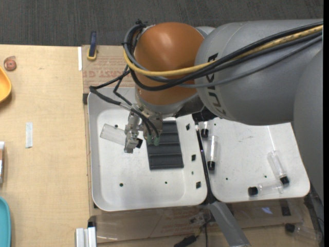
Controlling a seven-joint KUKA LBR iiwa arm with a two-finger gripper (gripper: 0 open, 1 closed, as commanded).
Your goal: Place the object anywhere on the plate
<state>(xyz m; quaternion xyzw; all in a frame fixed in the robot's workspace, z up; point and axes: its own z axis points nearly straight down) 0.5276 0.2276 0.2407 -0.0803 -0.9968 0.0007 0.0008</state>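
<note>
In the left bin (105,189) a clear flat piece (110,133) lies just beside the hand (132,144) — whether the hand is wide or narrow I cannot tell. I cannot pick out a plate; the dark ribbed tray (165,151) is nearest. Best to settle squarely over the piece — the left wall is close, with open floor below. Clear tubes (277,166) lie in the right bin (241,192).

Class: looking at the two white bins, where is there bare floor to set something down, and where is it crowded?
Left bin: free along the front, below the black ridged block. Right bin: free in the middle, between the marker and the clear tubes. Crowded around the tool.
</note>
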